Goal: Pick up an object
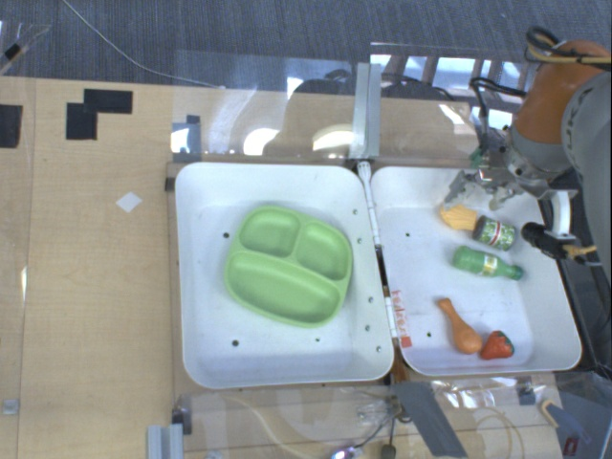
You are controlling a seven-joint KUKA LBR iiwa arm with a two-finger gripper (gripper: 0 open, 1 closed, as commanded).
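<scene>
One grey arm (pixel 559 113) hangs its gripper (pixel 483 187) over the right bin (pixel 545 352)

A green divided plate (pixel 288 266) lies in the left white bin (pixel 206 352) on a wooden bench (pixel 86 285); black markers (pixel 96 111) sit at the bench's far left corner.

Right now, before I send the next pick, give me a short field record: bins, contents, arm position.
left bin: holds a green divided plate
right bin: holds yellow item, small can, green bottle, orange drumstick-shaped toy, red strawberry
arm: over the right bin's far right corner
pincer: just above the yellow item, nothing seen between its fingers
</scene>
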